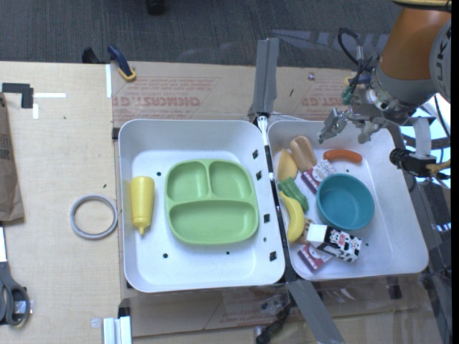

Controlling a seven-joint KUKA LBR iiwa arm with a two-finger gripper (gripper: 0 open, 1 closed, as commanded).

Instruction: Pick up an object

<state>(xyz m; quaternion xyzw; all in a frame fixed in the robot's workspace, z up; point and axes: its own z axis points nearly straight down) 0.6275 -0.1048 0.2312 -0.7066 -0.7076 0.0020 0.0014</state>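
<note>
Two white bins sit side by side on the desk. At 2 o'clock the claw (351, 126) hangs spread wide with nothing between its fingers, above the right bin's (401, 253) far edge. Just beside it at 6 o'clock lies a sausage (343, 155); a teal bowl (346, 202), bun (302, 151) and banana (292, 217) are near.

Both bins (136, 192) look like smooth white plastic with a slight sheen. The green tray (211, 203) and yellow bottle (141, 201) are matt plastic. The teal bowl (346, 202) is smooth and faintly glossy. The counter (57, 163) is pale matt wood, with printed cardboard (179, 95) along its far edge. The gripper (353, 122) is bare grey metal.
</note>
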